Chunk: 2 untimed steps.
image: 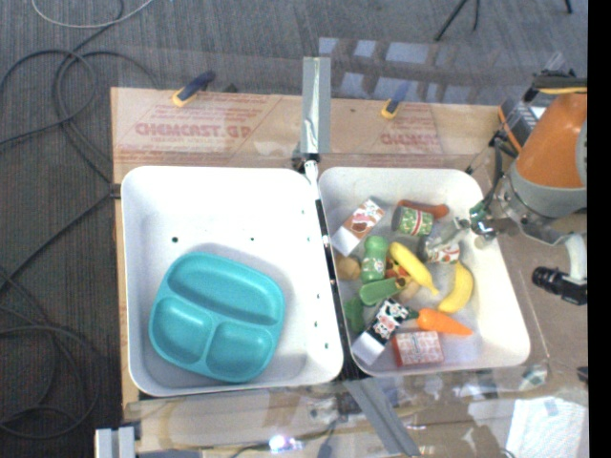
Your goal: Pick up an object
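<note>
Red carton [417,348] at right bin's [506,332] near edge, carrot [444,323] and bananas [458,289] behind; gripper [480,221] over bin's right rim, finger state indiscernible; approach step, judged; next: descend onto one toy.

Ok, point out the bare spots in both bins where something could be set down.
Left white bin: bare floor along the top and right side, around the teal compartment tray at lower left. Right white bin: crowded through the middle with toy food, from the green can to the orange carrot; bare strips remain along its right wall and top left corner.
</note>
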Motion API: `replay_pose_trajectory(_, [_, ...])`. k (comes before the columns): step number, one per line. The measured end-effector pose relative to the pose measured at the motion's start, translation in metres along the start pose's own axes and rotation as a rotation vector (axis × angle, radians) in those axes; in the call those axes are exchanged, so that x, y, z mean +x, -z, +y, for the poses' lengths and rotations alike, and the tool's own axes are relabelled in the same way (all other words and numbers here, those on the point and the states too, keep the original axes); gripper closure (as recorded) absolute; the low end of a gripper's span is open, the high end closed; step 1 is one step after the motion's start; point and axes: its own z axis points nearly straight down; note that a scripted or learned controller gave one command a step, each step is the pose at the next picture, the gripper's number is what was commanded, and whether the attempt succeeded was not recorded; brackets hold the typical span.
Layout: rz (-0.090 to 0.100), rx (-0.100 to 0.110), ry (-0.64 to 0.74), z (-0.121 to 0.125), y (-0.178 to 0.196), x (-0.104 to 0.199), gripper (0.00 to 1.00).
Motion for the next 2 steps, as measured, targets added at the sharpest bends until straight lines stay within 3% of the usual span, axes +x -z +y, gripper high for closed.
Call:
replay_pose_trajectory(1, [0.005,-0.009,0.045,0.0032,-0.0427,0.0066,0.0])
replay_pose_trajectory(2, [0.005,-0.007,0.045,0.0027,-0.0344,0.0067,1.0])
